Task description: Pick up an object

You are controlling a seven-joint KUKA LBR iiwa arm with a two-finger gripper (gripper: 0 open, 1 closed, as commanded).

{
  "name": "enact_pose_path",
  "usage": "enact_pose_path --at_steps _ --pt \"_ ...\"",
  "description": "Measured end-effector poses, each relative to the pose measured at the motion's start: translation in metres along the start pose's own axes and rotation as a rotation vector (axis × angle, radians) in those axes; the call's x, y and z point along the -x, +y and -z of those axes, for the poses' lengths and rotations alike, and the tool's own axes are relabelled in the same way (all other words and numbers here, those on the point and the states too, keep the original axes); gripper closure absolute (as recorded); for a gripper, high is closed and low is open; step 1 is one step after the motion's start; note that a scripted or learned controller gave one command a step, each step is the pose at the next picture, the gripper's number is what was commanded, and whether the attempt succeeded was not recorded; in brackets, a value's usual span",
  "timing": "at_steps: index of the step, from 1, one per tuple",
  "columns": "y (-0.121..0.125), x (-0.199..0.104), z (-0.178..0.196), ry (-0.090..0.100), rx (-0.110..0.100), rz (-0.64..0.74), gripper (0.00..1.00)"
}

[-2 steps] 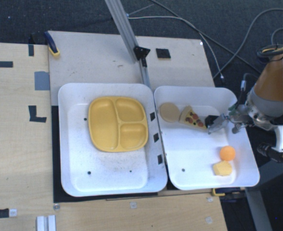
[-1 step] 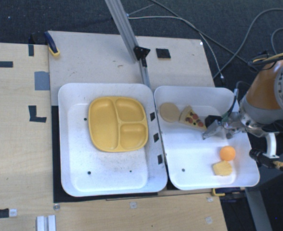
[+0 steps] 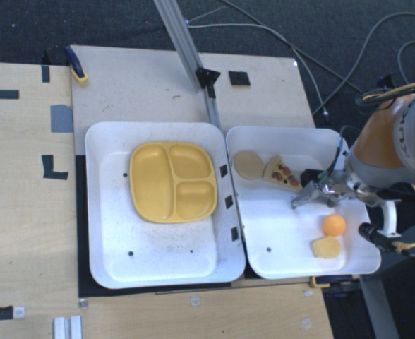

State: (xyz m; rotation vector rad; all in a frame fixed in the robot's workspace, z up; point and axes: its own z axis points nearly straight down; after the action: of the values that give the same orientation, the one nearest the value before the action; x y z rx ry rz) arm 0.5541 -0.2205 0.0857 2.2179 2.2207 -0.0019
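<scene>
Approach step: gripper (image 3: pixel 305 196) low in right bin (image 3: pixel 285 260), just beside pizza slice (image 3: pixel 281 172); jaws' state I cannot tell, nothing visibly held. Orange ball (image 3: pixel 334 225) and yellow chunk (image 3: pixel 327 247) near. Next: centre over one item, descend, close

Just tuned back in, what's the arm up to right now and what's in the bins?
The arm reaches into the right bin from the right, its gripper low near the bin's middle, just right of the pizza slice. Nothing shows between its fingers. A tan disc lies beside the slice, and an orange ball and a yellow piece sit nearer the front. The left bin holds a yellow divided plate.
</scene>
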Motion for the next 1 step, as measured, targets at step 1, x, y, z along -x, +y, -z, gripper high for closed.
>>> enact_pose_path --at_steps 1 --pt "0.0020 0.0000 0.0129 -0.002 0.006 0.001 1.00"
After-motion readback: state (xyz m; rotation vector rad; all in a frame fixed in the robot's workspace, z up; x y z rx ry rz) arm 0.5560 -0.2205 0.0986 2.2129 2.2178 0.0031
